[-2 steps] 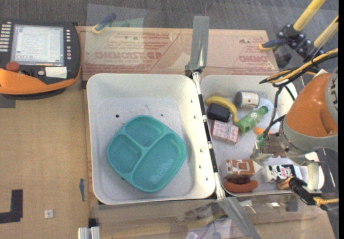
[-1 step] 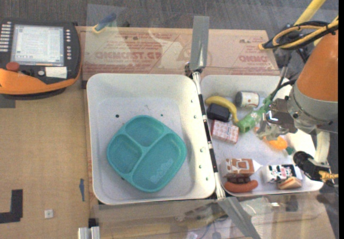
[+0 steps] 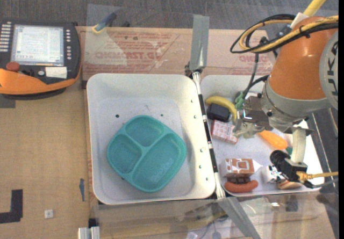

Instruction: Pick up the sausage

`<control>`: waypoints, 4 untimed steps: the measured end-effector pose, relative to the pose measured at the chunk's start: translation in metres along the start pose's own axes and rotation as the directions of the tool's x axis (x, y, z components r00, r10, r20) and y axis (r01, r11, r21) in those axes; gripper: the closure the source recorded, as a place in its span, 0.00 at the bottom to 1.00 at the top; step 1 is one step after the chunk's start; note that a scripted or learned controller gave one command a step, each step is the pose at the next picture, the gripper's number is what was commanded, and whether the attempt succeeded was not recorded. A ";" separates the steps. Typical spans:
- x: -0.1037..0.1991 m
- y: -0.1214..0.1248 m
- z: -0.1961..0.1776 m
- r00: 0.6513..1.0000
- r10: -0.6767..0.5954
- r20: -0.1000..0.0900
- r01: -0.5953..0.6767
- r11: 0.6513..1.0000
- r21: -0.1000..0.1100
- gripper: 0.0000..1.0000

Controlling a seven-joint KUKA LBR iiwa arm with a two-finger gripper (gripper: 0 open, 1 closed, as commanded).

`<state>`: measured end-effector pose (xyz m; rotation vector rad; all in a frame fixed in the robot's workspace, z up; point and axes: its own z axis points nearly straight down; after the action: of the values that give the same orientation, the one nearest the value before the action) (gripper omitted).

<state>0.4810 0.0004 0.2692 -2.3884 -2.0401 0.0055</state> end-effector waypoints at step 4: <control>0.228 0.011 0.155 0.982 0.189 -0.017 -0.189 0.982 -0.015 1.00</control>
<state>0.5269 0.2235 0.1139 -2.5738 -1.8054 -0.0303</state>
